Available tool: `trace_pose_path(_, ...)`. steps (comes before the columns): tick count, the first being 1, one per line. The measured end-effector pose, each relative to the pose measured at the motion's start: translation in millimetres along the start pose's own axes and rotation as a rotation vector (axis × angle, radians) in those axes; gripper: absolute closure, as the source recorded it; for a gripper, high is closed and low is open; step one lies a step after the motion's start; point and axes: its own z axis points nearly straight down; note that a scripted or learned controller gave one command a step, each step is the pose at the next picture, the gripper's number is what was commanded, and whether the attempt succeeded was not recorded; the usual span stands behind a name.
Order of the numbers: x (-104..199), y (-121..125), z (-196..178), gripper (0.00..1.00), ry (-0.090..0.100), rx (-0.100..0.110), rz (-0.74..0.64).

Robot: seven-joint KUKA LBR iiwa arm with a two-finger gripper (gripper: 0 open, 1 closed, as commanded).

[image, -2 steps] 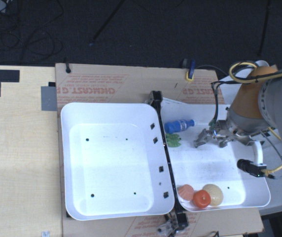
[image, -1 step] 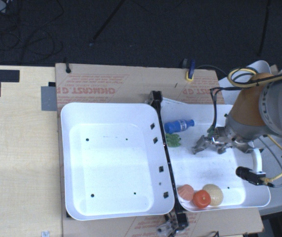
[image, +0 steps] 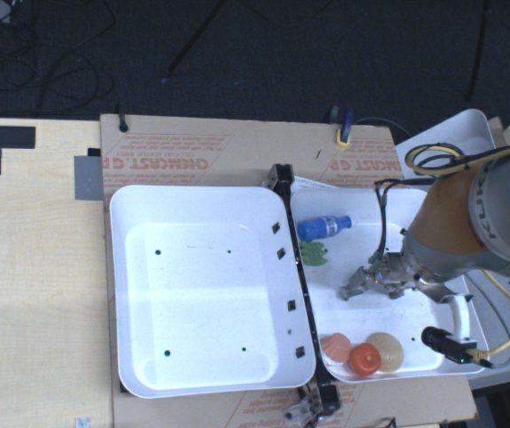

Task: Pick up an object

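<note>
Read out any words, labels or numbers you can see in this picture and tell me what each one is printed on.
"CHEMCAST. G": red print, upside down, on the flat brown cardboard sheet behind the left white plastic bin.
A second red print on the same cardboard behind the right white plastic bin: partly hidden, unreadable.
The small blue plastic bottle: no readable label.

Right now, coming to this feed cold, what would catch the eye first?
The grey arm with its orange band reaches in from the right, its gripper low over the right bin. In that bin, a blue bottle lies near the divider above a small green object, and three rounded items, pink, red and tan, cluster at the near edge.
</note>
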Motion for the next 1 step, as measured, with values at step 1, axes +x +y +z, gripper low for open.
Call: trace_pose_path(1,12.4,76.0,-1.3,0.0,-0.003,-0.01,-0.007)
